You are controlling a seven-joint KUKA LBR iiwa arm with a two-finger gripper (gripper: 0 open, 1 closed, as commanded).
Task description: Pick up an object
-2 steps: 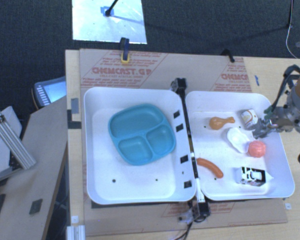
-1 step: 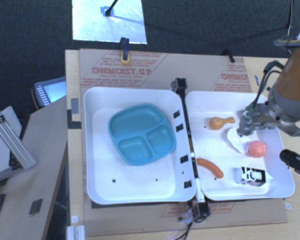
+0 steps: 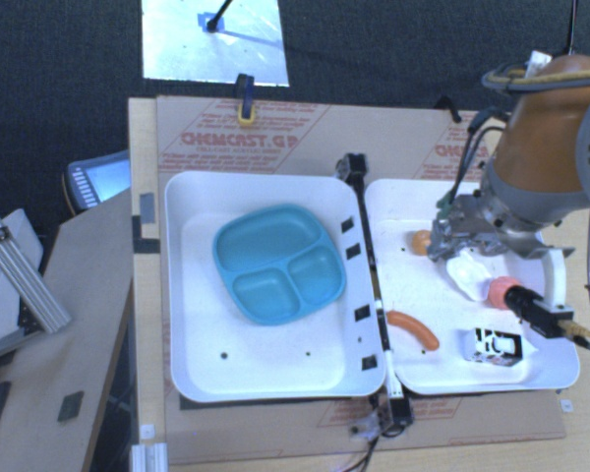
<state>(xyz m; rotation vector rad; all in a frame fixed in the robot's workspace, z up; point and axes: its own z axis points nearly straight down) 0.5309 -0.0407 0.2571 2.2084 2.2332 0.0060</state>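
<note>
Down in the shallow white bin on the view's right (image 3: 405,285), the jaws hang low over its far half, under the grey and orange arm (image 3: 546,136) that reaches in from the right edge of the bench (image 3: 295,136). Whether the jaws are open or closed I cannot tell, because the wrist hides them from above; nothing can be seen held between them.

The thing closest to them is a small round orange-yellow object (image 3: 422,239). It lies just beside the jaws, on the side toward the edge shared with the other bin, and may touch them or be just apart. Being round, it has no long axis to line up with, so I judge that the coming move turns on a short shift toward that shared edge.

Just on the near side of the jaws lies a crumpled white soft piece, cloth or paper (image 3: 467,275). A pink-red rounded object (image 3: 501,290) touches its near right end. These two crowd the jaws from the near side and could be nudged by a descent that drifts that way.

Farther out, an orange sausage-shaped object (image 3: 413,328) lies near the shared edge, its long axis slanting from that edge toward the near right corner. A black and white printed block (image 3: 496,344) sits by that corner. Both are well apart from the jaws.

The left white bin (image 3: 197,264) holds only a blue plastic three-compartment plate (image 3: 278,264), out of the way.
</note>
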